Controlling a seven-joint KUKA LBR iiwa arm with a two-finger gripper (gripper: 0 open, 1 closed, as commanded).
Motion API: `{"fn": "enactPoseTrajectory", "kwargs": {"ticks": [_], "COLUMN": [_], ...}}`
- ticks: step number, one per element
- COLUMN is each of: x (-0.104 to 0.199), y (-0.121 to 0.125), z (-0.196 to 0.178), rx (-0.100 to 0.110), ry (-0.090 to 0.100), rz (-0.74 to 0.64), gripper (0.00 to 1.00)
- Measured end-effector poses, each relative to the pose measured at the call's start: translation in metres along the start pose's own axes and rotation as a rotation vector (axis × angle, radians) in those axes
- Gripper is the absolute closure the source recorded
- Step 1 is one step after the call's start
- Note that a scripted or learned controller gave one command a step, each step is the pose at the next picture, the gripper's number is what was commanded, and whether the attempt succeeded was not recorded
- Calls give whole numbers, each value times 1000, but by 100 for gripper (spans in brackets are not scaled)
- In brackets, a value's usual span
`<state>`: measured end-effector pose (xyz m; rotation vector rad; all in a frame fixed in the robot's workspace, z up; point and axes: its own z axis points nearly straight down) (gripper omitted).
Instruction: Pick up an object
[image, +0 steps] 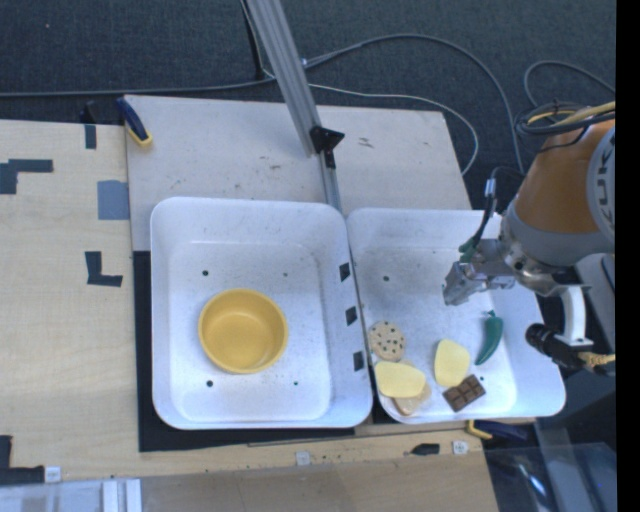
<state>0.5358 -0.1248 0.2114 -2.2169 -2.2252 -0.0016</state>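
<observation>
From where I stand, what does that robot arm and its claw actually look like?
The arm is a thick rounded limb: a broad orange band on top, smooth grey casing beneath it. At its end sits the claw, a small boxy grey metal piece. A thin dark cable runs along the wrist, and yellow and black cables loop behind the orange section.

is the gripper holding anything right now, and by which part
Nothing is held. The gripper hangs over bare floor of the right bin, apart from the green pepper.
</observation>
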Motion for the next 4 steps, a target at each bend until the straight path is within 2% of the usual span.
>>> {"fn": "enactPoseTrajectory", "kwargs": {"ticks": [3,4], "x": [155,202], "y": [28,18], "z": [-10,-15], "rx": [1,1], "ry": [0,0], "rz": [0,0], "gripper": [100,100]}}
